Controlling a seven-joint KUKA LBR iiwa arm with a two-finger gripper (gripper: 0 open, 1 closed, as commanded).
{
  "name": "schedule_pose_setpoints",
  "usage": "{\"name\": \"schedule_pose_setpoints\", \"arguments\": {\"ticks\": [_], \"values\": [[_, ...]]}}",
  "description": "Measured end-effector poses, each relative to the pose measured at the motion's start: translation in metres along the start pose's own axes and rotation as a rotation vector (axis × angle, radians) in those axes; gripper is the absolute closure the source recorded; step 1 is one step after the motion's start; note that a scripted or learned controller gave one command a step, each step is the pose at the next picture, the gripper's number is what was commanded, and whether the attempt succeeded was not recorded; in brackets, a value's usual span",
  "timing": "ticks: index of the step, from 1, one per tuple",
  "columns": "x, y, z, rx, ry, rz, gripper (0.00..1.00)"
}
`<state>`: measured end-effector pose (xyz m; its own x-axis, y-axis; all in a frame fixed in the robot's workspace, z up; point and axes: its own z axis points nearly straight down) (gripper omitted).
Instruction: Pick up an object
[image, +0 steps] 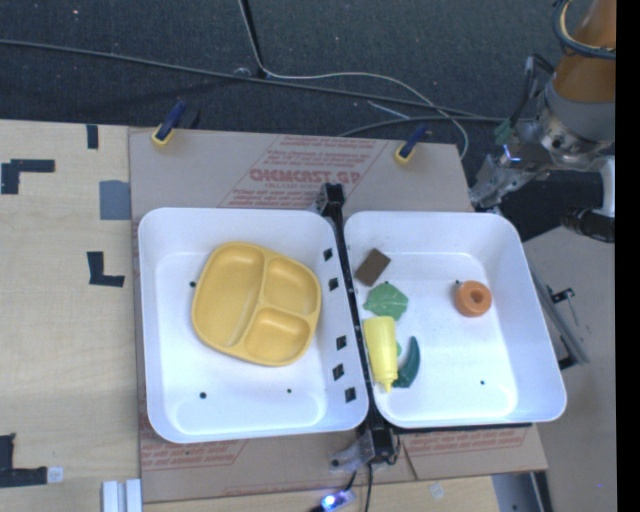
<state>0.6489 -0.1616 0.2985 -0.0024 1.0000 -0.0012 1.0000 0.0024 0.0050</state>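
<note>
The right bin (520, 330) holds several small items. A brown block (372, 265) lies near its left wall, with a green leafy piece (386, 299) just below it. Below that are a yellow oblong toy (380, 350) and a dark teal curved piece (408, 362) touching its right side. An orange ring-shaped toy (472, 298) sits alone toward the right. My gripper (490, 188) hangs outside the bin, above its far right corner, with nothing seen in it. The arm's orange band (585, 50) is at the top right.
The left bin (160, 330) holds a yellow divided plate (256, 303). A black divider with clips (345, 300) runs between the bins. Cables (300, 75) cross the dark floor behind the cardboard base, and two yellow clamps (166, 130) hold its far edge.
</note>
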Motion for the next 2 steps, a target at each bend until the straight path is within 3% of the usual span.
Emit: {"name": "schedule_pose_setpoints", "arguments": {"ticks": [2], "values": [[0.087, -0.02, 0.03, 0.009, 0.001, -0.002, 1.0]]}}
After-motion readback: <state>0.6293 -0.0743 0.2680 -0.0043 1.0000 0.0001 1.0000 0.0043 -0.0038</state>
